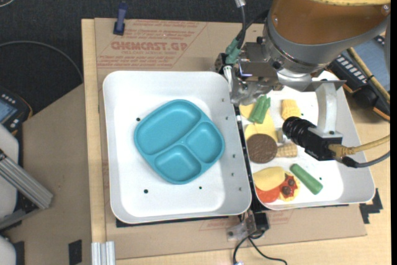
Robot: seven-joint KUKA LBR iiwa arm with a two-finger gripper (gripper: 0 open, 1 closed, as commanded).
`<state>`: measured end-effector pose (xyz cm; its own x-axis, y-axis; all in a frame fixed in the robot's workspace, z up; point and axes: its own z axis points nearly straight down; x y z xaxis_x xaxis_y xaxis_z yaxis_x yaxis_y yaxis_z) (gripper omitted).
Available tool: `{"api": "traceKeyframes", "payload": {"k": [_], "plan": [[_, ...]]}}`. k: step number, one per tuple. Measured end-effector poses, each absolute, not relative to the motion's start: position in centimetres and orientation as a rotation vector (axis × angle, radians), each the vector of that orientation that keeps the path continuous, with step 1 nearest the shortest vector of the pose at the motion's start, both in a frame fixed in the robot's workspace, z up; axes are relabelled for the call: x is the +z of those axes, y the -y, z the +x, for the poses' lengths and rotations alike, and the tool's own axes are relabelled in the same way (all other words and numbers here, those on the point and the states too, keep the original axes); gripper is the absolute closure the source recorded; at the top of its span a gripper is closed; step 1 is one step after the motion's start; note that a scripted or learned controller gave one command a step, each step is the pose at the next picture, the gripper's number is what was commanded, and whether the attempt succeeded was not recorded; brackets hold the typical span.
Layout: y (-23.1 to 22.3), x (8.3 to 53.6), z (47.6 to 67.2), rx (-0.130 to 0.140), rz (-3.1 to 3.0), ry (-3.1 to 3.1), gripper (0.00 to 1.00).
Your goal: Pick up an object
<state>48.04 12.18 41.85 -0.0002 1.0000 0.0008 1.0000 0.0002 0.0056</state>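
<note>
Toy food pieces lie in the right bin (363,186), the jaws (251,93) above its upper left corner near a green pickle (260,110); whether they are apart I cannot tell. Leftward, a blue divided tray (178,141) sits in the left bin (118,133).

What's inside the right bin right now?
Right bin holds toy food: two green pickles, corn, a brown patty, a pizza slice. The arm covers its far end.
</note>
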Motion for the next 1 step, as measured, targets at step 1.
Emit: {"api": "traceKeyframes", "payload": {"k": [1], "plan": [[-6.24, 35.25, 47.84, -0.012, 2.232, -2.218, 1.00]]}}
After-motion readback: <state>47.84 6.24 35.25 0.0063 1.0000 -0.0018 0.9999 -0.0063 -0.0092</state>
